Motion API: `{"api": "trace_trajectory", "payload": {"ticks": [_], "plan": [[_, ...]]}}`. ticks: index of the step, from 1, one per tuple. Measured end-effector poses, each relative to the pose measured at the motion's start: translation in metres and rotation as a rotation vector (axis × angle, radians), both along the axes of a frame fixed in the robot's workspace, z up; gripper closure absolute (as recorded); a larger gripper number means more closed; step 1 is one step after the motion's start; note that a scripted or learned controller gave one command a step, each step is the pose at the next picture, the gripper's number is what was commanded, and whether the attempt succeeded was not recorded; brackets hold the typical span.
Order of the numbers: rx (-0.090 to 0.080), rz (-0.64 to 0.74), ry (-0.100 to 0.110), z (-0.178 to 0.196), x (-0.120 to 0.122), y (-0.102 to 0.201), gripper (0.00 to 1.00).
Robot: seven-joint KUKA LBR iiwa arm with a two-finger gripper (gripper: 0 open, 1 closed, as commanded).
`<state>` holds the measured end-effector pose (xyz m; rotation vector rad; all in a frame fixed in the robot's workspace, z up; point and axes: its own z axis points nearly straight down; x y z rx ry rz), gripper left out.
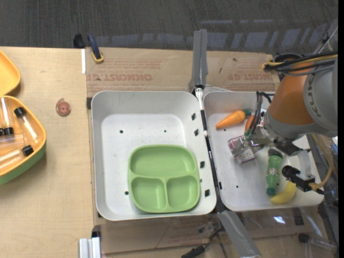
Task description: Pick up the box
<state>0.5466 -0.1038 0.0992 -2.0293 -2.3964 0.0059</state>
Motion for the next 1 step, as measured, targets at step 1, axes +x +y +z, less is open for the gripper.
{"api": "trace_trajectory", "payload": {"ticks": [1], "plan": [[-0.001,-0.176,-0.002,0.0919,0.0878,0.0492,1.0]]}}
